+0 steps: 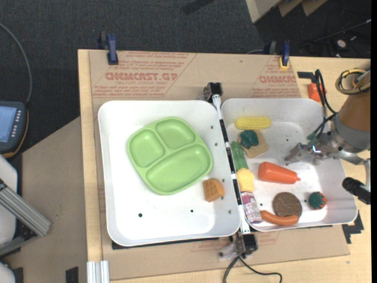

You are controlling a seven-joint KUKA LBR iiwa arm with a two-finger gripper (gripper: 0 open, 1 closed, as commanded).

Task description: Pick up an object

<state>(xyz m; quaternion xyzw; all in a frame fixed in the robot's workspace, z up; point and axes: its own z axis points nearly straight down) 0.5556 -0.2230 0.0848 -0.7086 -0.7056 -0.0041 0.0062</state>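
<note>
Carrot (277,172) lies in the right bin (277,107) on the cardboard-topped bench (153,75); claw (303,151) spread apart above.

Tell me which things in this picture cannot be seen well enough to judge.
- Gripper, camera view: small and blurred above the right bin; open or shut is unclear.
- Arm: cut off by the right edge.
- Bottle: its label is too small to read.
- Green item at the right bin's near corner: too small to identify.
- Sausage: partly hidden under the brown disc.
</note>
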